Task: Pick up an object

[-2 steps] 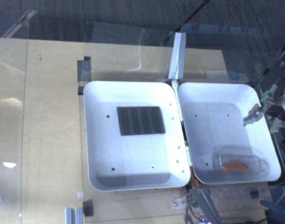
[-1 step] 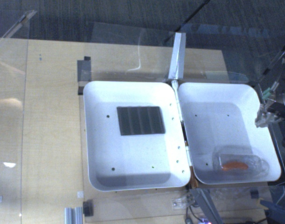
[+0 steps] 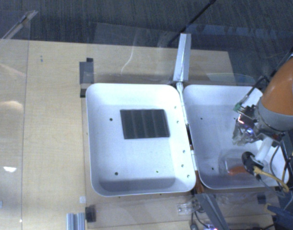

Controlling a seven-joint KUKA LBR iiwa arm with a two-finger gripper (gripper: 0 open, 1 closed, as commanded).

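Note:
A dark ribbed rectangular pad [image 3: 144, 123] lies flat in the middle of the left bin [image 3: 96, 143]. In the right bin [image 3: 204, 128], near its front wall, rests a small clear object with an orange part [image 3: 235, 168]. My gripper [image 3: 242, 134] hangs over the right side of the right bin, below the orange wrist band [image 3: 283, 92]. It is just behind and above the clear object, and whether it touches the object cannot be told. Nothing can be made out between the gripper's tips.
A metal bar [image 3: 182, 59] rises from the seam between the two bins at the back. Black and yellow cables [image 3: 261, 171] hang from the wrist near the right bin's front corner. Small brackets [image 3: 87, 71] sit on the wooden bench around the bins.

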